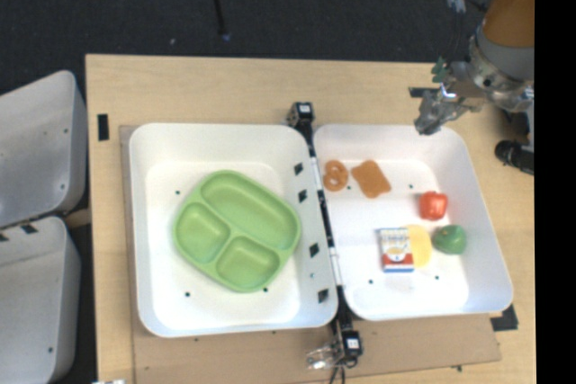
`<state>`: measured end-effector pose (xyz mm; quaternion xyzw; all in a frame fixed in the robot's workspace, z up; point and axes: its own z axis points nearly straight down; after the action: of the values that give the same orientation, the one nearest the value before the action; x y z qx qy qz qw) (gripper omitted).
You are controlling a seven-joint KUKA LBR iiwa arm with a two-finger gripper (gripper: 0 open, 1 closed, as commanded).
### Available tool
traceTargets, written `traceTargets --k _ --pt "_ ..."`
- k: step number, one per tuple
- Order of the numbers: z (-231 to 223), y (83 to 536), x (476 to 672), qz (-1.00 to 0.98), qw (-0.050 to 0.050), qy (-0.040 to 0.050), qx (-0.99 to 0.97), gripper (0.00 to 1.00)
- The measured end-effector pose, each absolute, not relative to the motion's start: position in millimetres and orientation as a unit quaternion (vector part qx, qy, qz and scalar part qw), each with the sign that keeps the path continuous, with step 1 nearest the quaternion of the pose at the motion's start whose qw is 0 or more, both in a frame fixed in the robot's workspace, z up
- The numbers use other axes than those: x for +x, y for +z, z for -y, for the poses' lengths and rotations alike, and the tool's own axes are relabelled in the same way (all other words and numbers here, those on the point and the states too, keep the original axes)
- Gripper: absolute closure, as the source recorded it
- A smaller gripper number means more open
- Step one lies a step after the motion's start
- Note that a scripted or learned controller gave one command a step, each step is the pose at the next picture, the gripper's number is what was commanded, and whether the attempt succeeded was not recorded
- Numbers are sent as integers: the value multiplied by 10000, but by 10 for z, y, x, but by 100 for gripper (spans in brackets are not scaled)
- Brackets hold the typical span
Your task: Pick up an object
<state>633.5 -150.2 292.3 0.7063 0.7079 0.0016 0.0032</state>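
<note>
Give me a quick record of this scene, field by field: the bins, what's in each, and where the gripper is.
left bin: holds a green divided plate
right bin: holds five small items
near divider: pretzel, brown piece
right side: red fruit, green fruit
front: small carton lying on a yellow piece
gripper: above the right bin's far rim, holding nothing visible
fingers: cannot tell

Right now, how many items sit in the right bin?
6: pretzel and brown piece at the back, red fruit and green fruit on the right, small carton overlapping a yellow item.
</note>
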Motion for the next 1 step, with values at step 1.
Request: traceTargets --k 1 --pt "955 2852 6417 -7091 2 4 7051 100"
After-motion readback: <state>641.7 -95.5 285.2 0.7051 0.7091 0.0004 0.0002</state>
